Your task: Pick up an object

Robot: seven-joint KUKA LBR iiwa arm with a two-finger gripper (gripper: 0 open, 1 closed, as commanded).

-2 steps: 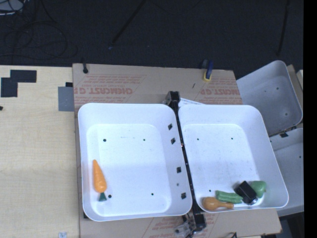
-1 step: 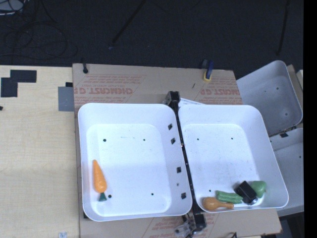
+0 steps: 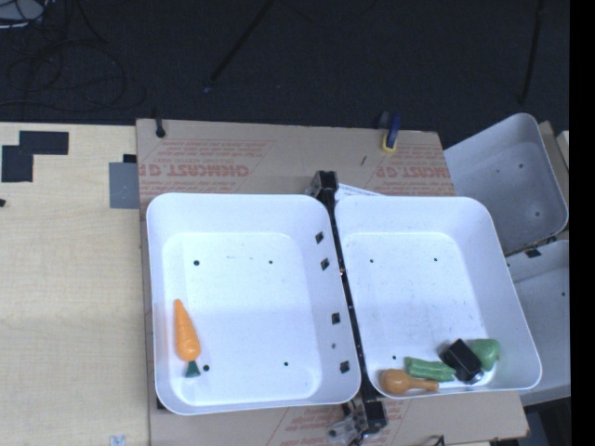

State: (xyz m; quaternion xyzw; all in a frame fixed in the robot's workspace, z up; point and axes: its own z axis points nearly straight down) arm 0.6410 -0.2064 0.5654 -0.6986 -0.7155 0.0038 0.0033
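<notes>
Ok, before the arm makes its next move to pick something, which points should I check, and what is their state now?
1. Target apart from others: the carrot lies alone in the left bin: ok.
2. Carrot away from the wall: near the bin's left wall: not ok.
3. Right bin items separated: black block, green piece, second green piece and orange piece crowd the front corner, touching: not ok.
4. Space above the carrot free: ok.
5. Fingers ready: cannot tell.
</notes>
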